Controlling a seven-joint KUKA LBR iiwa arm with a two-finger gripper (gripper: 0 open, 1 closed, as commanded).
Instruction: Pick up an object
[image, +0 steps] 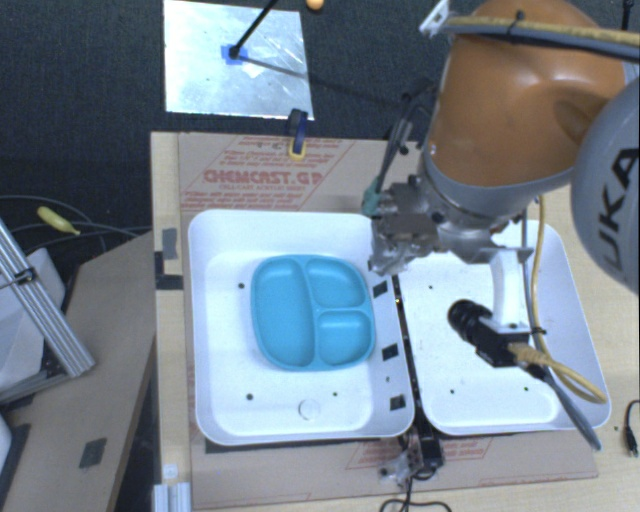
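step: reach plate in left bin | pincer state unclear (hidden) | tip: descend on plate rim, not flat middle

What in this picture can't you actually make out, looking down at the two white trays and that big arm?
- The pincer: the arm's orange band covers most of it, so its state is unclear.
- Far part of the right bin: hidden under the arm.
- Small round thing in the left bin, near the blue divided plate: too small to identify.
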